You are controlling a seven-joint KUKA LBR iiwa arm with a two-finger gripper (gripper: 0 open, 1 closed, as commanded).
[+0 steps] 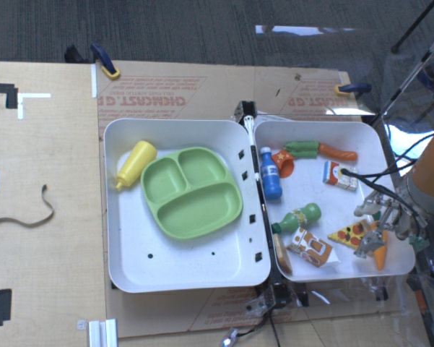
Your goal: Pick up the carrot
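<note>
Gripper (379, 231) sits at the right bin's (361, 132) 4 o'clock corner – carrot (379, 254) just below, pointing approx 6 o'clock; finger state – can't tell.

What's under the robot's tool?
Under the tool lies an orange carrot, beside the pizza slice in the right bin. The tool covers the carrot's top.

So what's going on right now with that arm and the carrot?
Pincer low in right bin, near corner. Carrot right beneath it, beside pizza slice. Grip unconfirmed.
</note>
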